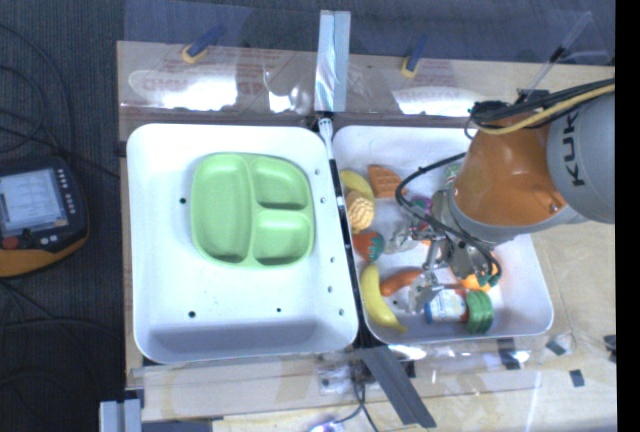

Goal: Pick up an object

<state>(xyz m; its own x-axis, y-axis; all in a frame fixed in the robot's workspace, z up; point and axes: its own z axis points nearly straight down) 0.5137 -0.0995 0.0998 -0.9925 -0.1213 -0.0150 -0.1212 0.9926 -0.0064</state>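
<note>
From where I stand, the desk (pixel 150 70) carries two white bins, and I'll place everything against the right-hand bin (pixel 535 305), since that is where the work is. To its left, touching along the shared edge, sits the left bin (pixel 160 320) with a green divided plate (pixel 250 208) lying in its middle, untouched by the arm. The arm (pixel 510 175) reaches in from the right and hangs over the right bin's centre, its orange band hiding much of the floor there. The gripper (pixel 435 270) is down low among the toys in the bin's lower middle; whether it is clenched or released I cannot tell, as cables and clutter crowd it. The toys all seem to rest in the bin: a yellow banana (pixel 375 298) along the left wall, a green ridged piece (pixel 479 310) towards the lower right, an orange carrot-like piece (pixel 402 279) just beside the gripper. I judge the pick is at the reaching stage, with grasp and lift yet to come.
</note>
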